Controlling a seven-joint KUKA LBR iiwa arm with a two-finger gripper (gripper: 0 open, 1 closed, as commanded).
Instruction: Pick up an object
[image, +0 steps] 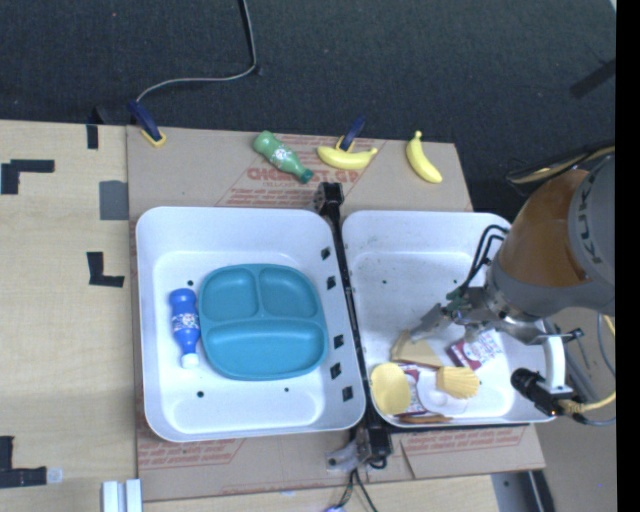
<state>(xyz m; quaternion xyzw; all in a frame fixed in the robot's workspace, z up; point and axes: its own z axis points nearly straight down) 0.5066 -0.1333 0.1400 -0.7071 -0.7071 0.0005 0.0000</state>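
Clutter is the main risk: the pincer (432, 322), whose opening cannot be told, hovers low in the right bin (420, 232) over a tight pile of a tan wedge (418, 352), yellow cup (390, 388) and red-printed packet (472, 350), so a grasp may slip or catch two things. That bin's far half offers open room; the near wall crowds the pile.

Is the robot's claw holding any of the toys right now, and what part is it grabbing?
It cannot be told. The gripper is low in the right bin, just above the pile of yellow toys, but the view shows nothing plainly between its tips.
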